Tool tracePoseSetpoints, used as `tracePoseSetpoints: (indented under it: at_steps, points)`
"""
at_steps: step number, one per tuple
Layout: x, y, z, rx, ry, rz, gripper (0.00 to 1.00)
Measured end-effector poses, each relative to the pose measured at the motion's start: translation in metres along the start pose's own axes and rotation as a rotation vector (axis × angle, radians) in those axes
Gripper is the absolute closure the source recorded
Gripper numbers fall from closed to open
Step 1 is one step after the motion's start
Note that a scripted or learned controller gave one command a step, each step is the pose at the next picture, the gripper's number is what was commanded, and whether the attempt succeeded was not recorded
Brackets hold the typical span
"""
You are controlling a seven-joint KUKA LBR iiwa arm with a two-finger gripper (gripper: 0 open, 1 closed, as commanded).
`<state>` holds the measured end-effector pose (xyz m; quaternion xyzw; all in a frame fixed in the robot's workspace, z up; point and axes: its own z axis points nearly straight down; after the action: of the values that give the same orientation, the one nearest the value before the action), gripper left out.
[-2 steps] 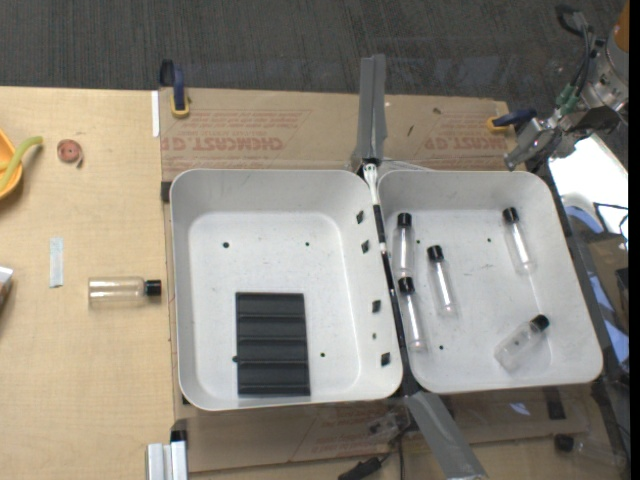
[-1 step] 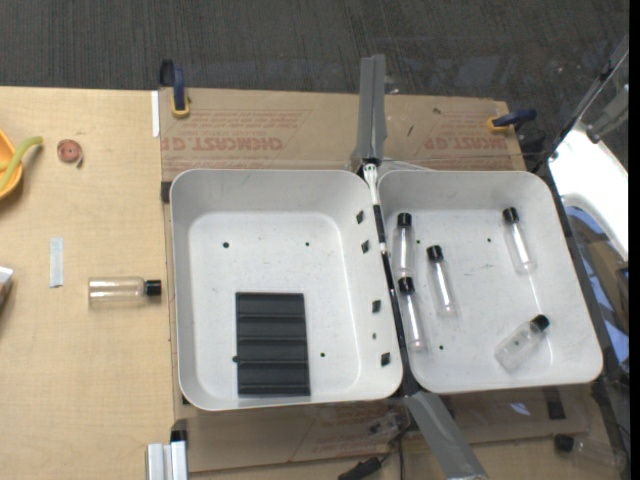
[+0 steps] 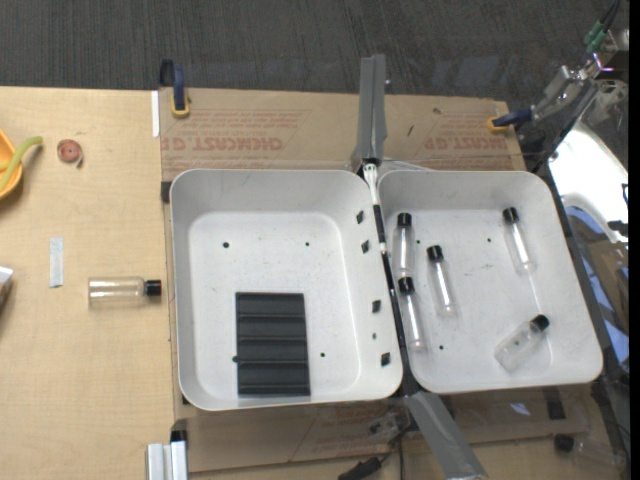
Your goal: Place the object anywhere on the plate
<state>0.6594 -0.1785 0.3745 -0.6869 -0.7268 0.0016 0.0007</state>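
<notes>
You lose the orange bowl (image 3: 7, 167) at the left edge; a curved slice shows, with a yellow-green strip (image 3: 22, 154) lying over its rim. Below it, a pale object (image 3: 4, 282) is cut to a sliver, too little to name. At the upper right, the arm (image 3: 590, 163) runs out past the edge behind cables. The clear tubes (image 3: 441, 281) in the right bin (image 3: 478, 182) nearly vanish against the white; you can read mostly their black caps. The print on the cardboard (image 3: 235, 136) is upside down and faint.

Plate (image 3: 271, 344) in left bin (image 3: 200, 208) (front)
</notes>
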Motion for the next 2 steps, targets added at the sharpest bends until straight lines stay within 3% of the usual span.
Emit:
tracePoseSetpoints:
  at_steps: [1,2]
  points:
    - [0.092,0.005,-0.067,-0.002,0.000,0.098,0.00]
    - [0.006,0.000,-0.066,-0.001,-0.001,0.114,0.00]
